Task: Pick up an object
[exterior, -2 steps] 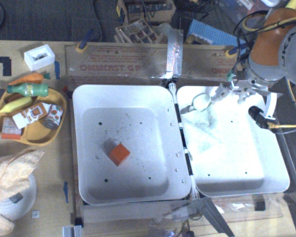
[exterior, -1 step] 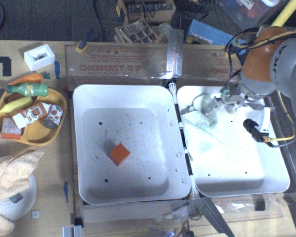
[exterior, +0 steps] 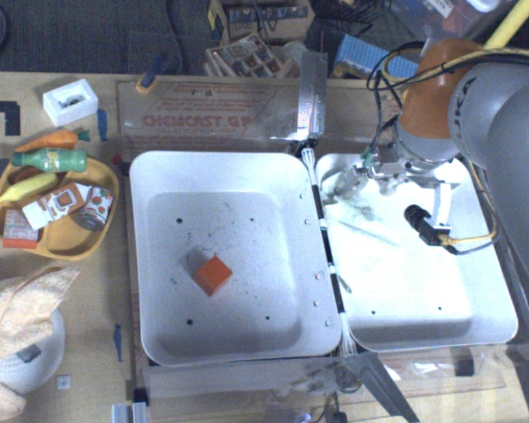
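Orange block [exterior: 214, 275]: lies in the left bin [exterior: 159, 183], lower centre-left of frame.
Gripper [exterior: 363, 167]: upper right, over the right bin [exterior: 476, 324], well apart from the block.
Fingers: cannot tell whether apart or together.
Progress: nothing lifted; reach, grasp and lift remain.

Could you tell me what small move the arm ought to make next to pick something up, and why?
Probably a sideways move toward the left bin. The hand sits over the upper left corner of the right bin, while the orange block, the one plain thing to grasp, lies in the left bin, lower and further left, with nothing near it.
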Tool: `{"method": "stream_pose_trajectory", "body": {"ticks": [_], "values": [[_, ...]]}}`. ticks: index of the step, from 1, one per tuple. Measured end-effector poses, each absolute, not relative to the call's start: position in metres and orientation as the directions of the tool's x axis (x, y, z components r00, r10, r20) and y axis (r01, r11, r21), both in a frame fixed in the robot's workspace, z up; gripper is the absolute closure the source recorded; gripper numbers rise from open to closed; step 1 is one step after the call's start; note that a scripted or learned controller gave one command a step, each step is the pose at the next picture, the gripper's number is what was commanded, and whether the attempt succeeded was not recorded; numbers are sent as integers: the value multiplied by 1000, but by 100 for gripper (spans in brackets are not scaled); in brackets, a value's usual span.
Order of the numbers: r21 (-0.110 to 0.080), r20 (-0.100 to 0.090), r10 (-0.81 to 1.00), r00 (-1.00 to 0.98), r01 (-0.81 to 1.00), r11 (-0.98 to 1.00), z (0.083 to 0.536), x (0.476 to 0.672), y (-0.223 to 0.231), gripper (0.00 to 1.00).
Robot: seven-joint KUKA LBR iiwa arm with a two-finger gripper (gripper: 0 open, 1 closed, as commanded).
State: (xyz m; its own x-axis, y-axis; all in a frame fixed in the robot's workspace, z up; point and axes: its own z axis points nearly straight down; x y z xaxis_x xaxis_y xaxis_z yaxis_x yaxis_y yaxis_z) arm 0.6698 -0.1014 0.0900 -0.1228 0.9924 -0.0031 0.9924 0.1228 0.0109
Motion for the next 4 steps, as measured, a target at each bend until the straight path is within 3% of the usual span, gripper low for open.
{"method": "stream_pose_trajectory", "body": {"ticks": [1,2,3,4], "values": [[3,-2,997,80,997,-79,263,667,-176,0],[-1,0,998,55,998,-55,185,667,-104,0],[-1,1,996,-93,996,93,185,621,-87,0],[11,-3,959,-284,959,284,91,616,-105,0]]}}
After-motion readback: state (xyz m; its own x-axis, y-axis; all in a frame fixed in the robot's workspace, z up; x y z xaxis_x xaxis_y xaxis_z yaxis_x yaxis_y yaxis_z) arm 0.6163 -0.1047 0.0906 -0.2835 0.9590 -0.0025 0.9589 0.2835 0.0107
